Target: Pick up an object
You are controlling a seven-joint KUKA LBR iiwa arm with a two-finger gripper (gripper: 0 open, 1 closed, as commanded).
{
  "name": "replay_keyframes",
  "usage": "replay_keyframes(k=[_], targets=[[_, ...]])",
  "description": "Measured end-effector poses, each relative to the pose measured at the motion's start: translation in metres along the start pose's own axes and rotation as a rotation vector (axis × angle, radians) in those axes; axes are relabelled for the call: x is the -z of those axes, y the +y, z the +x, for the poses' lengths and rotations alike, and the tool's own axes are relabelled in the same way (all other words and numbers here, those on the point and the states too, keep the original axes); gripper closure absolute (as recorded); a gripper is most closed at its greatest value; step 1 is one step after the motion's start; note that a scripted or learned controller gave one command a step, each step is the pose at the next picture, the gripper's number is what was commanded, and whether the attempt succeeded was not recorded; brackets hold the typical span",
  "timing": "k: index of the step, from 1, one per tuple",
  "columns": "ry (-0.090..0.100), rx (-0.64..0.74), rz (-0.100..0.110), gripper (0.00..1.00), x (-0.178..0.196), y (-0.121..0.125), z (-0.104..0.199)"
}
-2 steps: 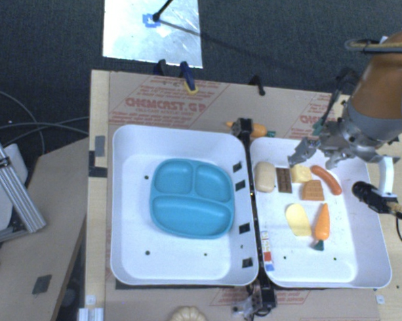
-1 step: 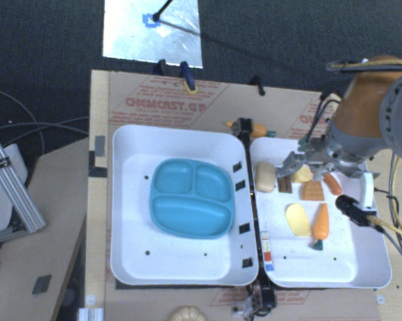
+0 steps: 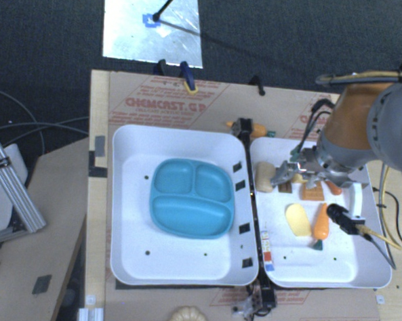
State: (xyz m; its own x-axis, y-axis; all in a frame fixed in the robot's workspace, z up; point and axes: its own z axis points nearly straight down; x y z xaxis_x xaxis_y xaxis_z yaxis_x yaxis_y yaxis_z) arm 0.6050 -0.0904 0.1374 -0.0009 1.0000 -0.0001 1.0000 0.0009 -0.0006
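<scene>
The arm [image 3: 373, 126] reaches over the right bin [image 3: 357, 268], its end effector [image 3: 297, 170] low among the crowded far-end items: a beige piece [image 3: 264, 175], a brown block [image 3: 285, 187] and an orange waffle-like square [image 3: 313, 191]; whether it is open or closed cannot be told, and nothing is visibly gripped. The risk, as a judgement, is a graze or a double catch because these pieces lie so near each other and near the divider between bins. The yellow piece [image 3: 297, 219] and carrot [image 3: 321, 223] lie just beside each other with open floor toward the near rim, while the left bin [image 3: 124, 253] holds a blue divided plate [image 3: 192, 197].
</scene>
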Motion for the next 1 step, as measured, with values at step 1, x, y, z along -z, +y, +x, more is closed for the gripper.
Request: replay_keyframes(k=[1], targets=[[0.0,0.0,0.001,0.0,-0.0517,0.0002,0.0005]])
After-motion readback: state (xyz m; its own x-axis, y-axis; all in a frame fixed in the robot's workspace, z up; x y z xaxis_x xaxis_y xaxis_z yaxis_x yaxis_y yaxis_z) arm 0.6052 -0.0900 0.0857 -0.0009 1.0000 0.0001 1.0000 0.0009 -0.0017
